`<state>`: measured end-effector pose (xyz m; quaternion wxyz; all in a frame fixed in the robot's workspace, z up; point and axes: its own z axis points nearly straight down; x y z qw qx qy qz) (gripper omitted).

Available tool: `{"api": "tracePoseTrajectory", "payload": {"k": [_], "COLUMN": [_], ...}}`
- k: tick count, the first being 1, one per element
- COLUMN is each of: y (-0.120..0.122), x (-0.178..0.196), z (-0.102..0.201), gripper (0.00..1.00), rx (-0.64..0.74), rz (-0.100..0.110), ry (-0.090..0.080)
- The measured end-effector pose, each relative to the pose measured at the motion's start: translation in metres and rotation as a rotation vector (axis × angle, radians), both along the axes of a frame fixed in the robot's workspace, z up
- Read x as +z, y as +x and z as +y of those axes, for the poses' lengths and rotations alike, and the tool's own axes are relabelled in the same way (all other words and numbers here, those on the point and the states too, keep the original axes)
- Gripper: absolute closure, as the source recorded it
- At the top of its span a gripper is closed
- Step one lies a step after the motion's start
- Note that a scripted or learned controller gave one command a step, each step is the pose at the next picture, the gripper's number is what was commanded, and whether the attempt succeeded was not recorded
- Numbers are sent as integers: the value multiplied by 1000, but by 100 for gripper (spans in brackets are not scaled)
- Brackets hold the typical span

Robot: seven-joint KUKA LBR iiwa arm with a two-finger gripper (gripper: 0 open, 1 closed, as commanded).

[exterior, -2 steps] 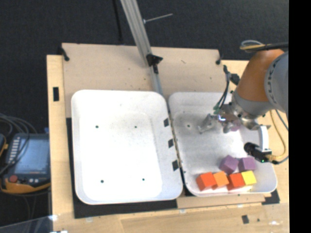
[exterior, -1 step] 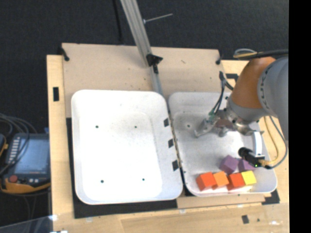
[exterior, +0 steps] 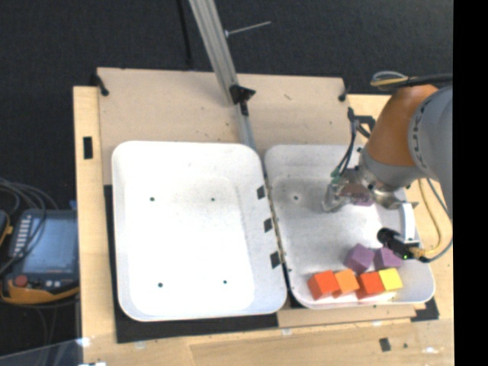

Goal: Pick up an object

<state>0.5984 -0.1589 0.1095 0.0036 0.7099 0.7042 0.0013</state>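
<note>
On the bench (exterior: 305, 90), two shallow white bins sit side by side, their inner rims touching.

Left bin (exterior: 130, 227): white floor with four small dark dots.

Right bin (exterior: 305, 174): holds all the objects, clustered along the near right corner.
- Red-orange block (exterior: 325, 284), leftmost of a row along the near rim.
- Orange block (exterior: 347, 280), touching the red-orange one on its right.
- Red block (exterior: 371, 283), next in the row.
- Yellow block (exterior: 390, 279), at the right end of the row, touching the red block.
- Purple block (exterior: 358, 258), just behind the row, above the orange and red blocks.
- Second purple block (exterior: 386, 259), just beside the first, partly hidden by a black fitting on the arm.

Arm (exterior: 427, 136): grey with an orange band, entering from the right and bent over the right bin's far half.

Gripper (exterior: 338, 198): low over the right bin's floor, well apart from the block row. A small purple shape shows right beside it near the wrist; whether this is a held object cannot be told. Finger spread cannot be told.

Surroundings: a metal rail (exterior: 216, 40) slants down from the top to the junction of the bins; a handheld control pendant (exterior: 34, 254) lies at the left, off the bench.
</note>
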Motion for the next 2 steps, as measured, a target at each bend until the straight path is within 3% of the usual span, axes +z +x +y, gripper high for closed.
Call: {"api": "tracePoseTrajectory", "payload": {"k": [2], "y": [-2], "x": [100], "z": [-7], "gripper": [100], "rx": [4], "rz": [0], "ry": [0]}}
